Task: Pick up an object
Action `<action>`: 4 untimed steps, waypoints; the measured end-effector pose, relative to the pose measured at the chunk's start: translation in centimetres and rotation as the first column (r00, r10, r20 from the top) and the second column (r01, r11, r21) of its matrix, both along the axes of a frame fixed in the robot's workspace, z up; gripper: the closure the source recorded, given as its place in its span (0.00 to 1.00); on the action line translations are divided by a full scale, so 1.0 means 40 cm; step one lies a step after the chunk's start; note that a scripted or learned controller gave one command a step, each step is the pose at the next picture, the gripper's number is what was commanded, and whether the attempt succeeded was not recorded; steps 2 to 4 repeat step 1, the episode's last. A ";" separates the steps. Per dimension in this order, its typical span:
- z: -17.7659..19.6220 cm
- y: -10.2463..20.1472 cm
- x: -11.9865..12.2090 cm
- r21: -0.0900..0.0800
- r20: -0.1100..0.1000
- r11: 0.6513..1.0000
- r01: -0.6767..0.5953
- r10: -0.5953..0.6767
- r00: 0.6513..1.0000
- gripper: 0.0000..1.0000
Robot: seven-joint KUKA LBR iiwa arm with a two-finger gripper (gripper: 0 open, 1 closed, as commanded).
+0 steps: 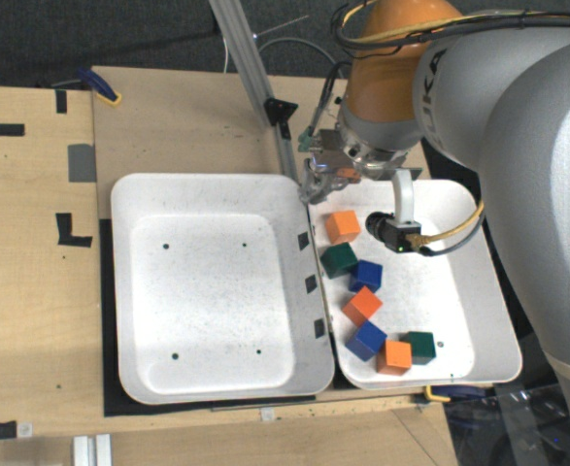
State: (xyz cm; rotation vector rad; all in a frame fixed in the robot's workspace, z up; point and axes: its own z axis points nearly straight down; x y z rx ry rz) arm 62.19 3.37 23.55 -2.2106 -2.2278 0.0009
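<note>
Two shallow white bins sitting side by side on a tan worktop point(32, 289). Starting at the left: left bin point(129, 202), showing bare speckled floor. Moving right, past the shared rims: right bin point(493, 333), holding seven small blocks strung down its left half. Topping the line, an orange block point(342, 225) near the back rim; just below it a dark green block point(339, 259), then a blue block point(367, 275), a second orange block point(363, 305), a second blue block point(368, 340), a third orange block point(395, 355) and a second green block point(420, 346) touching it at the front.

Reaching in from the right: grey arm point(498, 124) with its orange band. Hanging over the back of the right bin, close above the topmost orange block: pincer point(325, 184); impossible to tell whether spread or clenched, and nothing seen between its tips.

Judging the step: hovering before the descent, no block taken yet. Likely calling next for centring over the topmost orange block, lowering, then closing on its sides without nudging the green neighbour.
</note>
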 end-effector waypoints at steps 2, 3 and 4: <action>0.021 0.133 -0.029 0.000 0.002 1.000 0.000 0.000 1.000 1.00; 0.021 0.133 -0.029 0.000 0.002 1.000 0.000 0.000 1.000 1.00; 0.021 0.133 -0.029 0.000 0.002 1.000 0.000 0.000 1.000 1.00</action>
